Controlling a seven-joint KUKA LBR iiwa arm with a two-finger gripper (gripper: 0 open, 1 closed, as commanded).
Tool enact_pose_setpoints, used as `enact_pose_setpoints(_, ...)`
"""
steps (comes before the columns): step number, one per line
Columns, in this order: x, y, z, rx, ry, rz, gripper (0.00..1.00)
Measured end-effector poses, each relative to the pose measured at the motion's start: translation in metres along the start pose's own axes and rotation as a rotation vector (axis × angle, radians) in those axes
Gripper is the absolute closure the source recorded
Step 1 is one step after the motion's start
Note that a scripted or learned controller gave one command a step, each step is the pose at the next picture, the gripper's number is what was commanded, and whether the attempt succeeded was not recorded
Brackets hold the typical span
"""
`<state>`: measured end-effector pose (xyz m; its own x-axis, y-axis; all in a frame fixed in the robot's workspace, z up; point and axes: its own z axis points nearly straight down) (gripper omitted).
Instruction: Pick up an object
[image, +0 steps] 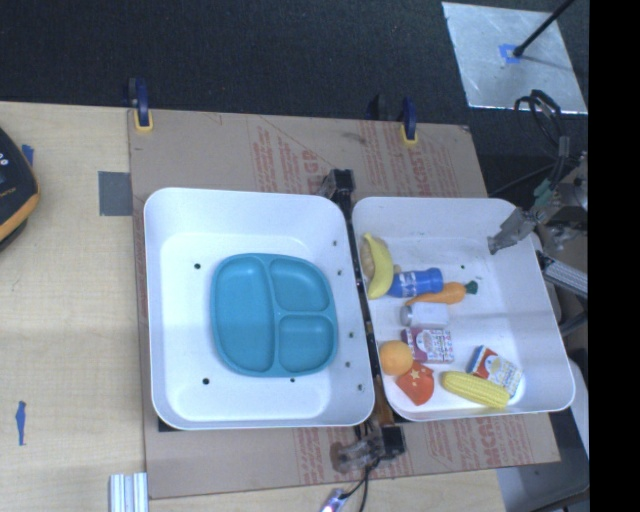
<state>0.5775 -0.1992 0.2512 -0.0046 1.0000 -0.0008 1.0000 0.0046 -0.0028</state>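
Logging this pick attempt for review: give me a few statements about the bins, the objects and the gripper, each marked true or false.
1. The blue plate lies in the left bin. True.
2. The banana is on that plate. False: it lies in the right bin.
3. The gripper holds the carrot. False: it sits apart, near the bin's upper right corner.
4. The corn lies near the right bin's front edge. True.

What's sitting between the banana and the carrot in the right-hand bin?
In the camera view, a blue bottle lies on its side between the banana and the carrot, close to both.
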Motion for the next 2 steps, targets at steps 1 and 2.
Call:
enact_pose_setpoints(1, 0.054, 0.009, 0.113, 0.003, 0.001, -0.001, 0.0)
enact_pose_setpoints(2, 0.057, 0.001, 0.154, -0.014, -0.007, 0.0, 0.0)
